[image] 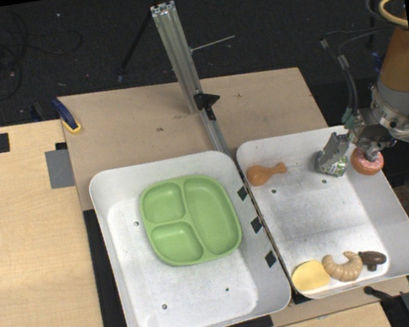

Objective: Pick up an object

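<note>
From my station I see the desk (14, 229) carrying two shallow white bins. The left bin (135, 302) holds a green divided plate (191, 219), set nearly square to the bin. The right bin (386, 229) has the arm (400, 79) reaching in over its far right corner, the gripper (335, 156) hanging low near the far wall; I cannot tell how the fingers are set. Just beside it, at the bin's right edge, sits a pink doughnut (367, 162). A chicken drumstick (265, 173) lies by the far left wall, long axis left-right, thick end leftward. Along the near wall sit a yellow piece (310, 276), a curled tan croissant (343, 266) and a dark brown piece (373, 259).
</note>
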Motion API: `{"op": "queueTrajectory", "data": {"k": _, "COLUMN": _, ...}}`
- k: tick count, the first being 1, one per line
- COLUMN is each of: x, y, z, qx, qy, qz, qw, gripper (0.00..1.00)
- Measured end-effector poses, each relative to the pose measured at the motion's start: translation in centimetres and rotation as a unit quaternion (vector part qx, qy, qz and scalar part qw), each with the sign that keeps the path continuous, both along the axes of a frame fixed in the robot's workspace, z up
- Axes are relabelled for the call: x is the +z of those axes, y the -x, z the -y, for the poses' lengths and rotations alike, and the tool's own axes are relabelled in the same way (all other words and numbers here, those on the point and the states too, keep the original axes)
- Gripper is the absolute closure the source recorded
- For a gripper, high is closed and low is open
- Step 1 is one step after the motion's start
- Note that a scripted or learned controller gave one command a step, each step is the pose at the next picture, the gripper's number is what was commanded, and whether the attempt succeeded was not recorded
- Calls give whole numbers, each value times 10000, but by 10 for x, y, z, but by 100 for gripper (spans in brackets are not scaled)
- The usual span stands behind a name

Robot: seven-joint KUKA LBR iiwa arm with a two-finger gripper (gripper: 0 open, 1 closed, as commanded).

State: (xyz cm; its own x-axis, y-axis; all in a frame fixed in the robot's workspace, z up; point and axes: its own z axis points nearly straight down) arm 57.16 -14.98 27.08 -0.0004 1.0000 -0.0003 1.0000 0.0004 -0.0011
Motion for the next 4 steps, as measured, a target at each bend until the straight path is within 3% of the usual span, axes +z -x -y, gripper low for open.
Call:
{"op": "queueTrajectory", "data": {"k": 3, "x": -162, "y": -6, "z": 8, "qx": -8, "qy": -13, "qz": -41, "qw": 10000, "gripper": 0}}
{"op": "queueTrajectory", "data": {"k": 4, "x": -149, "y": -7, "z": 9, "qx": -21, "qy": -7, "qz": -20, "qw": 10000, "gripper": 100}}
